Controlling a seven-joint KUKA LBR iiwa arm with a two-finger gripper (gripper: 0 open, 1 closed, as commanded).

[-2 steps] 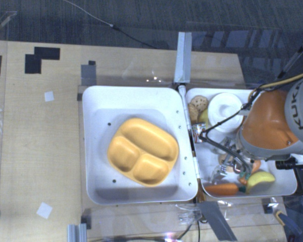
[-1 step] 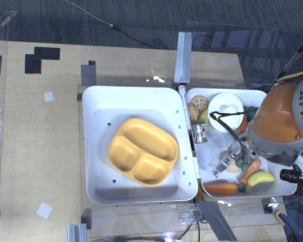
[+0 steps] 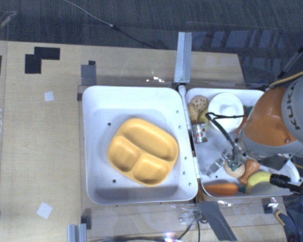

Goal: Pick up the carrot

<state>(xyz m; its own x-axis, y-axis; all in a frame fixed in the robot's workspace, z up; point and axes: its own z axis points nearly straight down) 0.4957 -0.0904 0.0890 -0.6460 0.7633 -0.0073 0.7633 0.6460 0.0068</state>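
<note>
Claw (image 3: 231, 161) low in right bin (image 3: 212, 97), grip state impossible to tell. Carrot (image 3: 221, 188) lying just beside banana (image 3: 259, 179).

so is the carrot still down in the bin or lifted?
Down. The carrot lies flat on the right bin's floor by its near wall, beside the banana; the gripper is above it.

A grey arm (image 3: 299, 102) with dark lettering is seen at 3 o'clock, banded in glossy orange (image 3: 266, 122) above the wrist. Black cables (image 3: 219, 127) are looped toward the small metallic claw (image 3: 231, 161).
</note>
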